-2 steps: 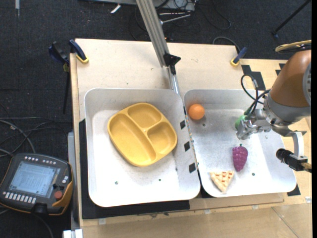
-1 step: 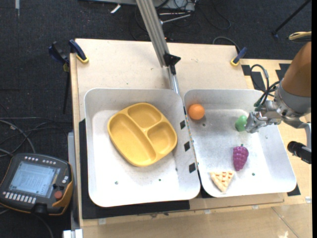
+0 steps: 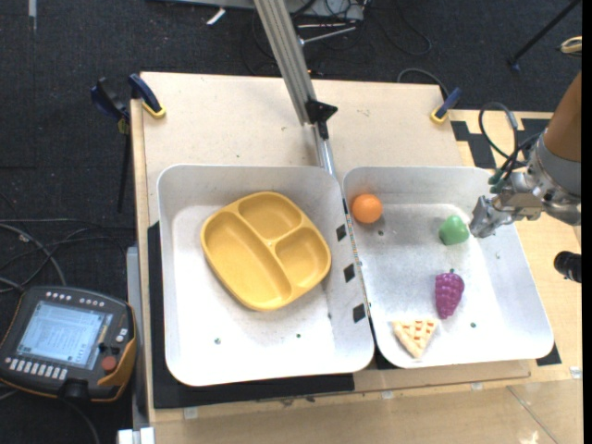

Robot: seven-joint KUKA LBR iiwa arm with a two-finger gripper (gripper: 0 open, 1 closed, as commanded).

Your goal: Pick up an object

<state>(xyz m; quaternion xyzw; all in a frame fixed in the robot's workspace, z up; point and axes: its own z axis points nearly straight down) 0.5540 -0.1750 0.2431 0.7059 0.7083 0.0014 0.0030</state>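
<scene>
At 3 o'clock of the right bin [image 3: 518, 331], gripper [image 3: 483, 222] sits low beside the green object [image 3: 453, 230], just touching or nearly so on its right side. Claw state: cannot tell, tips too small and blurred against the bin floor. Nothing seen between them, so no hold claimed.

Step, as judged: approach/reach, pre-grasp on the green object. Next move likely calls for centring over it, straddling, then closing and lifting.

Other candidates in same bin: orange ball [image 3: 367, 208] at 10 o'clock, purple grapes [image 3: 449, 293] near centre, cheese wedge [image 3: 415, 337] at 6 o'clock. Yellow divided plate [image 3: 265, 248] fills left bin [image 3: 185, 340].

Arm cut off at right edge; wrist cabling muddles the gripper outline.
</scene>
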